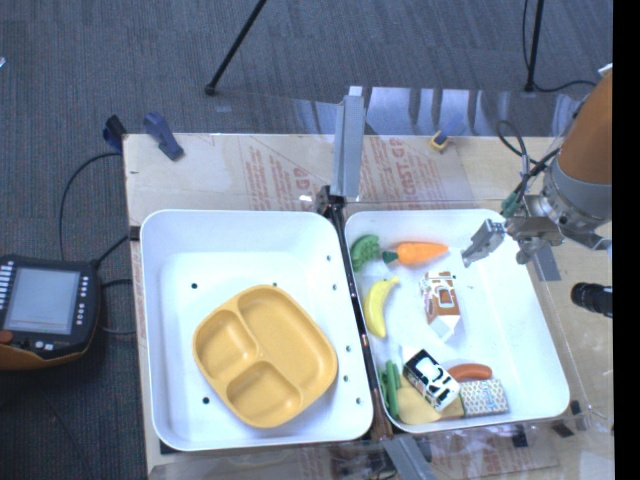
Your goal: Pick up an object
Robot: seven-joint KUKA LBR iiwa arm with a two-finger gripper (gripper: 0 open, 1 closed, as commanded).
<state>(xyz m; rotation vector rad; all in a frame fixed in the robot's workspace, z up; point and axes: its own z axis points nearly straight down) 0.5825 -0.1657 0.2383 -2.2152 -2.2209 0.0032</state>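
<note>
Highest over the bench and so closest to the lens: grey arm with orange band (598,128), reaching in from the right. Gripper (512,248) hanging above the far right part of the right bin (556,368), fingers (484,240) spread apart with nothing between them. Apparently poised for a descent rather than carrying anything off.

Nearest below the gripper: a toy carrot (420,252) along the bin's far side, a green leafy vegetable (363,250) touching its blunt end. Just toward the front, a small brown-and-white carton (441,300), lying free of its neighbours and probably the easiest grab. Beside it to the left, a banana (378,306) tucked close against the bin wall, likely awkward for a finger on that side.

Crowded into the front edge: a black-and-white box (430,378), a red sausage-shaped piece (470,372), a patterned block (484,398) and a green pod (390,386), all touching or overlapping. Risky pickings, with fingers liable to land on two items at once.

Across the divider in the left bin (150,268): a yellow divided plate (265,353), flat and alone, well apart from the gripper.

No object lifted yet; every candidate resting on a bin floor.
</note>
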